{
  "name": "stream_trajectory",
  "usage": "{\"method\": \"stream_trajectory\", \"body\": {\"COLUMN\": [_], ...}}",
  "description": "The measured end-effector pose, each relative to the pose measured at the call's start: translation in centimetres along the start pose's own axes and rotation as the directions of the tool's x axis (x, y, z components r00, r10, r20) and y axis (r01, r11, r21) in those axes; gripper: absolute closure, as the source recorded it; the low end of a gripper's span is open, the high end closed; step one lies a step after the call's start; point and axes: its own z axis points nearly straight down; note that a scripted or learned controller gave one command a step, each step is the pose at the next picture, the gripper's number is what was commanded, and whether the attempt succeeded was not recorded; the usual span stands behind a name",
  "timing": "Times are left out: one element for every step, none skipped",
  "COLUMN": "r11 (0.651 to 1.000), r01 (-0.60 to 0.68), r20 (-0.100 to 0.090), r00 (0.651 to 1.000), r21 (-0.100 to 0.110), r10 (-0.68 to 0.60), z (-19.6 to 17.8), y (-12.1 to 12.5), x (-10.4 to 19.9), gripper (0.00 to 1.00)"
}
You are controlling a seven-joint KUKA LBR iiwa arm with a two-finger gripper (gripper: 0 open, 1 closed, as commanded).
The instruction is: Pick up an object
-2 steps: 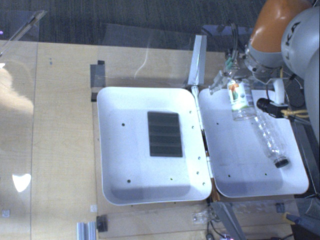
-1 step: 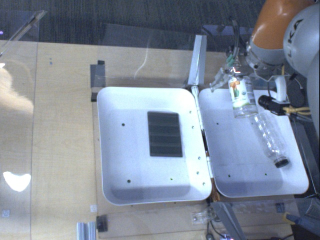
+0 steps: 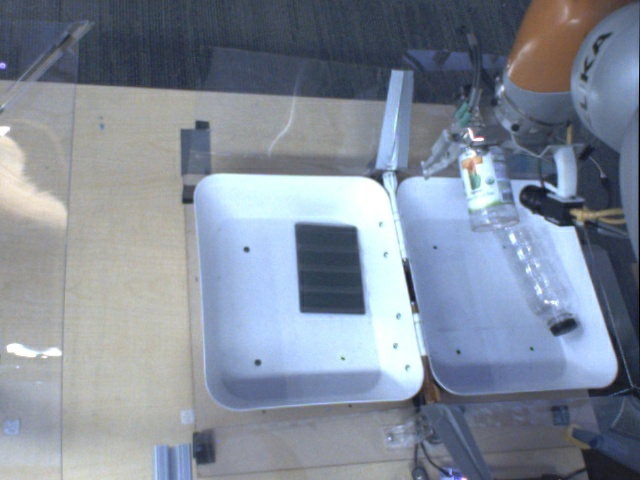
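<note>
Left bin [image 3: 220, 298], closest to me, has a dark ribbed rectangular pad [image 3: 330, 268] lying flat near its middle. Right bin [image 3: 450, 358] holds a clear plastic bottle [image 3: 520, 253], lying diagonally, dark cap toward the lower right, label end toward the back edge. Gripper [image 3: 468, 136] sits at that back edge, right at the bottle's label end. Can't tell the finger state; they blur into cables and glare.

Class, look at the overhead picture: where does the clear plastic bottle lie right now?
The clear plastic bottle lies slantwise in the right bin, along its far right part, its labelled end up near the gripper and its dark cap toward the bin's near right corner.
</note>
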Motion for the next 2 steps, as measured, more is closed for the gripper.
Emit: {"method": "stream_trajectory", "body": {"r11": [0.951, 0.973], "r01": [-0.308, -0.232], "r20": [0.003, 0.000], "r00": [0.951, 0.973], "r21": [0.025, 0.020], "r10": [0.308, 0.232], "z": [0.7, -5.1], "y": [-1.5, -2.5], "x": [2.5, 2.4], "gripper": [1.00, 1.00]}}
